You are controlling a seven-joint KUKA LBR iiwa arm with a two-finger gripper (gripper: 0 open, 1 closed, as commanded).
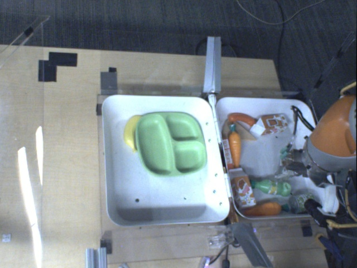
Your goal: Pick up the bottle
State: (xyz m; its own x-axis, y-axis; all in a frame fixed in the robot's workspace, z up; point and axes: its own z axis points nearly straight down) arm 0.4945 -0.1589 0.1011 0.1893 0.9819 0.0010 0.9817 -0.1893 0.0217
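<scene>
A green bottle (272, 187) with a pale label lies on its side near the front of the right bin (262, 162). The arm comes in from the right, its orange band (338, 128) over the bin's right rim. My gripper (288, 166) hangs low in the bin, just behind the bottle's right end and close to it. From this angle the wrist hides much of the gripper, and I see nothing held in it.
The right bin also holds an orange carrot-like piece (235, 148), a red sausage (241, 118), a printed carton (274, 123), a small box (242, 190) and another orange piece (262, 209). A green divided tray (170, 143) over something yellow (130, 133) lies in the left bin (120, 194).
</scene>
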